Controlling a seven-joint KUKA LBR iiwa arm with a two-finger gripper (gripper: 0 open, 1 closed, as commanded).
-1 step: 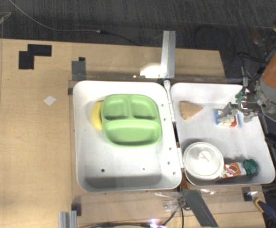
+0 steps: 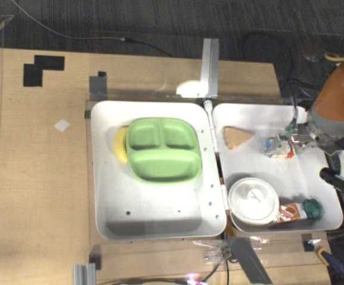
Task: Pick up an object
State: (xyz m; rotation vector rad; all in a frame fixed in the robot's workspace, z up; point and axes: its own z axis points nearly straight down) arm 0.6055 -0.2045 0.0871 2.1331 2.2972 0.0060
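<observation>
My gripper (image 2: 295, 136) reaches in from the right over the upper part of the right bin (image 2: 314, 177). Just to its left, close against it, lies a small blue, red and white object (image 2: 277, 147); whether the two touch I cannot tell. A tan wedge-shaped piece (image 2: 237, 137) rests further left in the same bin. A white round bowl (image 2: 253, 199) sits at the bin's front, with a bottle with a green cap (image 2: 298, 211) lying to its right.
The left bin (image 2: 110, 177) holds a green divided plate (image 2: 162, 149) with a yellow item (image 2: 120, 144) poking out from under its left edge. The orange-banded arm (image 2: 338, 97) covers the right bin's far right corner. A metal post (image 2: 210, 70) stands behind the bins.
</observation>
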